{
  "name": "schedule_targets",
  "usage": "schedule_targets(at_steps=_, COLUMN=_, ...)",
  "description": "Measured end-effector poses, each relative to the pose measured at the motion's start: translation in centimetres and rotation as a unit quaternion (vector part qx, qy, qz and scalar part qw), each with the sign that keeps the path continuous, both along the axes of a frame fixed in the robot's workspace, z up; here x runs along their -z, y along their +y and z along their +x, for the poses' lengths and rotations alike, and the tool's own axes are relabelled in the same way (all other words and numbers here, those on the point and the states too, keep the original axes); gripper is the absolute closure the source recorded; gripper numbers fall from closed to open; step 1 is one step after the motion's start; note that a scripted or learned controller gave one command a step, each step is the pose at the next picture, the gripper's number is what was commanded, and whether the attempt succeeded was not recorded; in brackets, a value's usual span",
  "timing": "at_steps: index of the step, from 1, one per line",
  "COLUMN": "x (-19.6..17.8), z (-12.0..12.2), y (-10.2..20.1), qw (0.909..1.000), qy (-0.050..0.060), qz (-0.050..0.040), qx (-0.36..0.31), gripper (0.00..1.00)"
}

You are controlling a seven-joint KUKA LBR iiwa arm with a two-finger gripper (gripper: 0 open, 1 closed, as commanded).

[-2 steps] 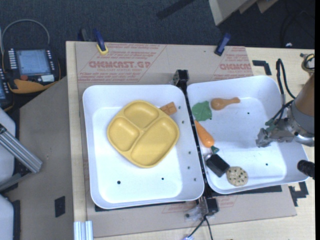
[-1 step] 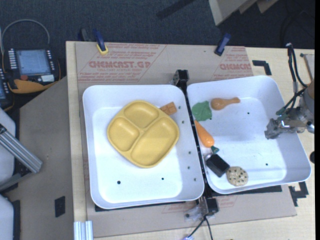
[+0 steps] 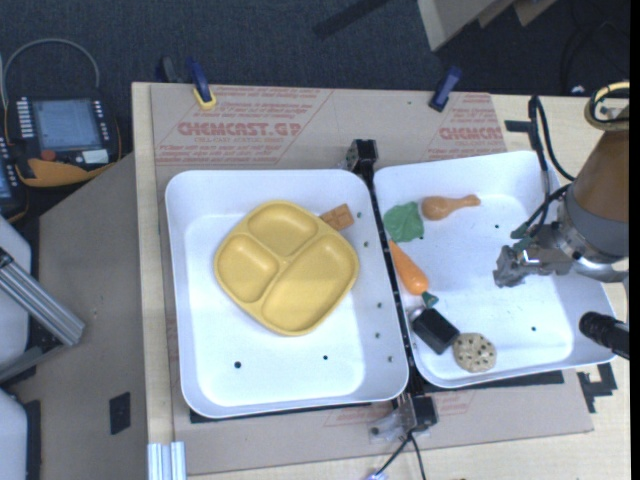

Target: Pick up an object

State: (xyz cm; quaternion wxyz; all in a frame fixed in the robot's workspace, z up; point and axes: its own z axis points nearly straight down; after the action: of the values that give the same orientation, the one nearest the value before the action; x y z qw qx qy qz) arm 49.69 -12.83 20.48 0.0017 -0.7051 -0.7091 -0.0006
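Orange plastic carrot lies diagonally, green top toward the near side; my two-finger gripper hovers apart, finger spread unclear.

Yellow plate, orange carrot, green leaf, speckled cookie

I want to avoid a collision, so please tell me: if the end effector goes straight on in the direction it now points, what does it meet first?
The end effector seems to point left across the right bin. Bare white floor lies ahead, then probably the carrot beside the divider. Height is unclear, so it might touch the floor first.
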Motion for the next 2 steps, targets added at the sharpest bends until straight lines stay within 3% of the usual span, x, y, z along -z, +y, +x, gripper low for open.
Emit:
schedule_targets(at_steps=1, x=-0.2, z=-0.9, y=5.2, qw=1.0000, qy=0.000, qz=0.0000, qx=0.000, gripper=1.00)
schedule_targets(at_steps=2, x=-0.2, z=-0.1, y=11.5, qw=1.0000, qy=-0.001, qz=-0.0005, qx=-0.001, gripper=1.00)
